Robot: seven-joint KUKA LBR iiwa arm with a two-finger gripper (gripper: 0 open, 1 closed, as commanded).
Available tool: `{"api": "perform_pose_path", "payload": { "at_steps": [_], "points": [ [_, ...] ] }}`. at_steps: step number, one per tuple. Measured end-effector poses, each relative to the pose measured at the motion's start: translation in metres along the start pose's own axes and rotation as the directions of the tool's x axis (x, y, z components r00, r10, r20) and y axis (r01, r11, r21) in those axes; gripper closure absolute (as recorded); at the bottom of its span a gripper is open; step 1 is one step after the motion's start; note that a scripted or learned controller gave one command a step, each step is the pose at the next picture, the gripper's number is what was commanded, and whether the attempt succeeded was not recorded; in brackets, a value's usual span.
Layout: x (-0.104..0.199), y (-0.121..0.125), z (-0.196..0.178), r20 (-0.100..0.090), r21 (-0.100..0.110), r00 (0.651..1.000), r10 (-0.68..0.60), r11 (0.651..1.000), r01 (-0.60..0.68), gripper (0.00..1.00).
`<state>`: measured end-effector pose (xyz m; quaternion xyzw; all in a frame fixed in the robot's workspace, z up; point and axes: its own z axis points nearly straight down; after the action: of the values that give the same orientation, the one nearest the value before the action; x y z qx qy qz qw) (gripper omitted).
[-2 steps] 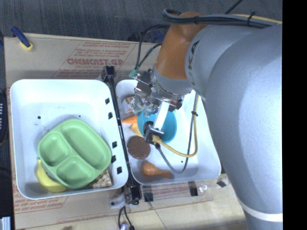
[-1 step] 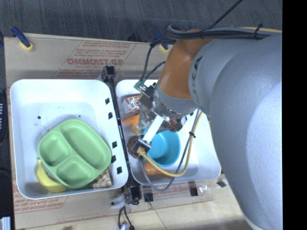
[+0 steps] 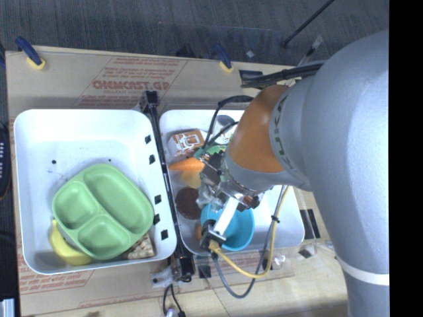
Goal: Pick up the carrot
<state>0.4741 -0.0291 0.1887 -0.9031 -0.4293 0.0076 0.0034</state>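
1. Markings: the cardboard sheet [image 3: 79, 91] under the 2 bins carries red print reading "CHEMCAST GP"; the smaller lines are illegible.
2. Left bin [image 3: 30, 127]: 1 green plate [image 3: 102, 210] with 3 compartments, all bare, resting over a yellow item [image 3: 65, 248]. A tan textured piece [image 3: 140, 248] lies at the plate's near edge.
3. Right bin [image 3: 192, 119]: a brown printed packet [image 3: 186, 140], label unreadable. The carrot [image 3: 187, 166] lies just below the packet, near the bin's left wall. Below the carrot lie a dark brown disc [image 3: 188, 203] and a blue bowl [image 3: 234, 230].
4. The gripper [image 3: 210, 174] sits just beside the carrot; whether it is open or closed cannot be determined.
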Motion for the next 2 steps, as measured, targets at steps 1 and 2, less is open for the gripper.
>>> {"api": "perform_pose_path", "payload": {
  "at_steps": [1, 2],
  "points": [
    [0.0111, 0.0592, -0.0615, -0.008, -0.002, 0.994, 0.108, 0.994, -0.108, 1.00],
    [0.0114, 0.0589, -0.0614, -0.008, -0.002, 0.994, 0.106, 0.994, -0.106, 0.00]
  ]
}}
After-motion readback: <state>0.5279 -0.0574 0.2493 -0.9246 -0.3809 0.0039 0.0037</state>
